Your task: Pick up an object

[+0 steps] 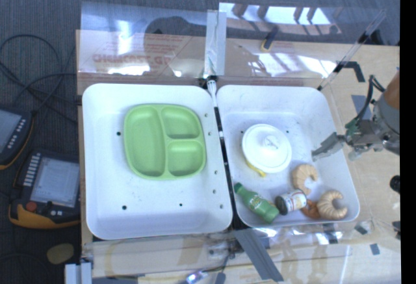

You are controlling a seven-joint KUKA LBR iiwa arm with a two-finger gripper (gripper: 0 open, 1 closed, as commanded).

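Note:
The right bin (305,102) holds a white lidded bowl (266,146) near its middle. In front of the bowl are a tan pastry (304,177), a second pastry (332,204) at the front right, a small jar (292,201) lying on its side, and a green bottle (257,203) lying at the front left. My gripper (335,144) reaches in over the bin's right rim, to the right of the bowl and just behind the nearer pastry. Nothing shows in its grasp.
The left bin (104,159) carries a green divided plate (164,140). A yellow piece (258,172) peeks out under the bowl's front edge. Clear plastic panels stand behind both bins. Cables and a handheld controller (45,185) lie on the floor at left.

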